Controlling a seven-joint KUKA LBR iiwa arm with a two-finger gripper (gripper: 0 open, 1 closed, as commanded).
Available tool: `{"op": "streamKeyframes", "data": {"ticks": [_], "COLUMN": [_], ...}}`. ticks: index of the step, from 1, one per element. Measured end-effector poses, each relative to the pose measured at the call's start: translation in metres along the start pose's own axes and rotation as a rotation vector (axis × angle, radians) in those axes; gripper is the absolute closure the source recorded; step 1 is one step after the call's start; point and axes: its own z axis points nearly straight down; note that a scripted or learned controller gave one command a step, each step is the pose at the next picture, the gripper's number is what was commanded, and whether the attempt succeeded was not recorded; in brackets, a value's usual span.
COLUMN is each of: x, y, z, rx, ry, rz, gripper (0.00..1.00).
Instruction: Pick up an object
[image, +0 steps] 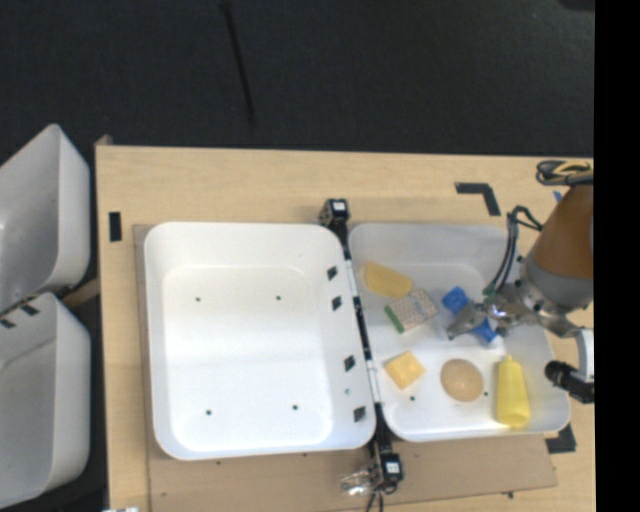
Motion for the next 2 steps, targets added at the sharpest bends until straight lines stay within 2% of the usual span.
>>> {"op": "streamKeyframes", "data": {"ticks": [1, 2], "x": [0.022, 0.019], "y": [0.07, 0.07], "z": [0.011, -0.004], "rx": [-0.003, -0.011], "ry": [-0.003, -0.007], "rz": [-0.003, -0.002], "gripper": [0.0, 1.0]}}
